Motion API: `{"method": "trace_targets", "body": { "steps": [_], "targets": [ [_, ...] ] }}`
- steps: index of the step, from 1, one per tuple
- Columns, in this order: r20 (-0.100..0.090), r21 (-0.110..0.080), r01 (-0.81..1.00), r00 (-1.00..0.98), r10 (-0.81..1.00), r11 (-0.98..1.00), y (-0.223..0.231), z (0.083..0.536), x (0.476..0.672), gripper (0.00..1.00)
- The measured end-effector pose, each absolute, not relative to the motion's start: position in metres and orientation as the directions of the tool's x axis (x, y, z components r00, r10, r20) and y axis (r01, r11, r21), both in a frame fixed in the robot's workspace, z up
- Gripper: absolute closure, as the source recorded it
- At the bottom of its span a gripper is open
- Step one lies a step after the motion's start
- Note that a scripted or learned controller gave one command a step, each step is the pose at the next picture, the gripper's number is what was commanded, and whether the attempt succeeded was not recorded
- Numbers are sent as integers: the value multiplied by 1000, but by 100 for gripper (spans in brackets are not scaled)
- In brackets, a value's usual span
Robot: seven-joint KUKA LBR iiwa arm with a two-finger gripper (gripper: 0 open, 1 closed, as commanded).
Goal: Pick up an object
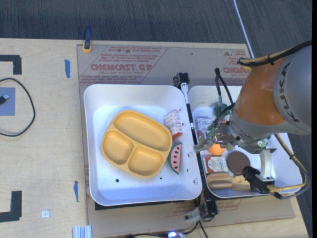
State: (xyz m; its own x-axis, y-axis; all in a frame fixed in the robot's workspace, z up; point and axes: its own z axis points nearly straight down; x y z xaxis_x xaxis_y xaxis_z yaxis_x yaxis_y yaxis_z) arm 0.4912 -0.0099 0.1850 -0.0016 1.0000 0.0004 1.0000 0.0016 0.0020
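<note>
The grey arm's jaws (pixel 218 142) are hanging low over the right white bin (pixel 295 168), just above a small orange ball (pixel 216 149); their spread cannot be told.

The bench (pixel 44 172) is pale wood. On it lies a brown printed board (pixel 148 63), and on that board sit two white bins side by side: the left bin (pixel 99 182) and the right bin (pixel 294 175), their rims just beside each other. A black cable (pixel 27 108) loops on the bench's left, near a grey patch (pixel 6 101). Blue tape (pixel 67 68) marks the wood.
</note>
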Motion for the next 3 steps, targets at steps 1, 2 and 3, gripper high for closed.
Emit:
{"method": "trace_targets", "body": {
  "steps": [1, 2, 3],
  "targets": [
    [0, 0, 1000, 0, 1000, 0, -116, 151, 479, 0],
    [-1, 9, 1000, 0, 1000, 0, -93, 90, 482, 0],
    [-1, 19, 1000, 1, 1000, -1, -92, 102, 485, 100]
  ]
}}
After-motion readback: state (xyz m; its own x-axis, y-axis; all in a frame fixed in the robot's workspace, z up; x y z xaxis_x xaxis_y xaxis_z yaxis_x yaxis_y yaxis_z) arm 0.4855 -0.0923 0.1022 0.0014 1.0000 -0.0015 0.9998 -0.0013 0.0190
